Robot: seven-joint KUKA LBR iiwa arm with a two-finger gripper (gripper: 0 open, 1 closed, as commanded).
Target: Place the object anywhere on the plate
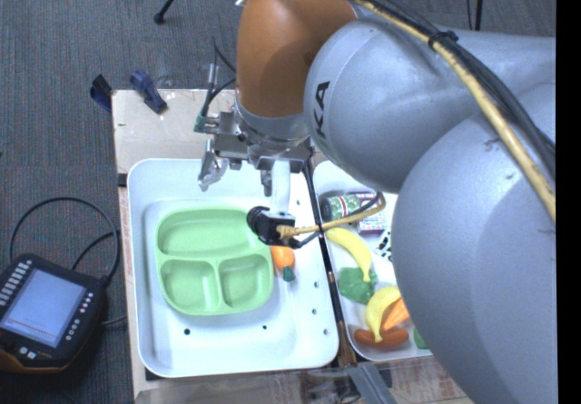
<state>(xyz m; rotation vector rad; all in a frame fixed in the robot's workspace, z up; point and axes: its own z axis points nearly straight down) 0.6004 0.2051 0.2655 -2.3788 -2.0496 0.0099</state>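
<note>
**Jaws spread above the plate, carrot off its edge**

The jaws stood apart with nothing between them, hanging over the far rim of the green plate (pixel 163 252) in the left bin (pixel 143 202). The small orange carrot (pixel 283 258) lay on the bin floor, just beside the plate's right edge, not on it. In the right bin (pixel 356 349) lay a banana (pixel 353 248), a bottle (pixel 349 205) and other toy food. Both bins sat on the desk (pixel 136 125).

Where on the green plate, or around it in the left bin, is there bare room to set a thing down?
All three compartments of the green plate are bare. The left bin has a bare strip along its near rim, below the plate. The plate's right edge is crowded by the toy carrot; the gripper hangs over the far edge.
</note>
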